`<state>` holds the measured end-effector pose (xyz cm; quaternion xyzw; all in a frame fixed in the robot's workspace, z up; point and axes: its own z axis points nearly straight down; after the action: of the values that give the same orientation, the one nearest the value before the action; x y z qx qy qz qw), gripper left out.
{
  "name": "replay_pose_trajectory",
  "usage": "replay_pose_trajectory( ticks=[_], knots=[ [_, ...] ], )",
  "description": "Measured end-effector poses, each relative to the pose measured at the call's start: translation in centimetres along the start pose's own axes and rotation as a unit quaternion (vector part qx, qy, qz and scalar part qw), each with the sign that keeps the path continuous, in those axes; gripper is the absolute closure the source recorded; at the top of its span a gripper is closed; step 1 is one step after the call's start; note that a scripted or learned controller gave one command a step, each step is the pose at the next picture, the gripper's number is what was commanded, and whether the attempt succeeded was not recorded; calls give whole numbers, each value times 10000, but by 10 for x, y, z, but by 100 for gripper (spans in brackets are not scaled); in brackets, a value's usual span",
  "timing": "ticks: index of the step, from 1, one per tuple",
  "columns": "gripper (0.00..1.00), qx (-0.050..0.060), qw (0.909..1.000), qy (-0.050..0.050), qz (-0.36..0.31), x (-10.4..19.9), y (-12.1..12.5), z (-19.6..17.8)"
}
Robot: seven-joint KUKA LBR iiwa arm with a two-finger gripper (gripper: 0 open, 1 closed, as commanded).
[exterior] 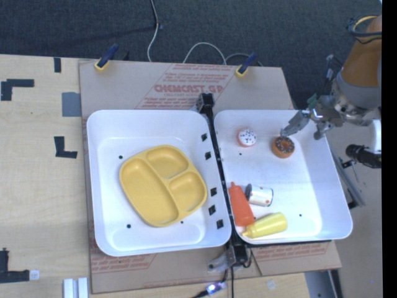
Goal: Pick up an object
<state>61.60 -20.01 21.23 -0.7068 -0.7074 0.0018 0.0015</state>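
Note:
The right bin [322, 185] holds a brown sprinkled donut [283, 146], a small white round piece with red dots [247, 137], a white can with a red end [260, 196], an orange piece [240, 207] and a yellow piece [267, 225]. My gripper [306, 129] hangs over the bin's far right corner, just right of and above the brown donut. Its fingers are spread open with nothing between them; the left fingertip [291, 129] points down toward the donut.
A yellow divided plate [163, 184] lies in the left bin [105, 166]. A black divider [214, 160] runs between the bins. Clamps [107, 56] and a cable [205, 48] sit on the cardboard behind them.

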Motion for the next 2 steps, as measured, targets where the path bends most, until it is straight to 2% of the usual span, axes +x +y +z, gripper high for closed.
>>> replay_pose_trajectory(
  ticks=[2],
  knots=[
    [0, -22, 10000, -18, -5, 6, 17, 108]
  ],
)
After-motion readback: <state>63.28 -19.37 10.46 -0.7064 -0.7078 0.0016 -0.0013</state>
